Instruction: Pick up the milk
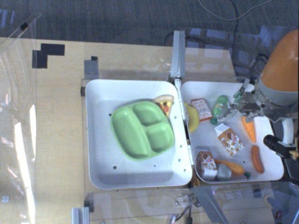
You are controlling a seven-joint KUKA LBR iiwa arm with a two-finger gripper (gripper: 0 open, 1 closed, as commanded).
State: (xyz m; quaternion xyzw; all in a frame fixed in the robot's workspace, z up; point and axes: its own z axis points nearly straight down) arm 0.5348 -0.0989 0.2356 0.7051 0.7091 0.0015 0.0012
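Milk carton (230, 140) lies flat mid right bin (275, 171), clear of carrot (249, 129). Pincer (232, 107) state unclear. Approach squarely, grip across narrow sides.

Green three-compartment plastic tray (142, 129) in the left white bin (100, 171); small white-and-orange milk carton (230, 140) mid right white bin (275, 171), orange carrot (249, 129) just right.
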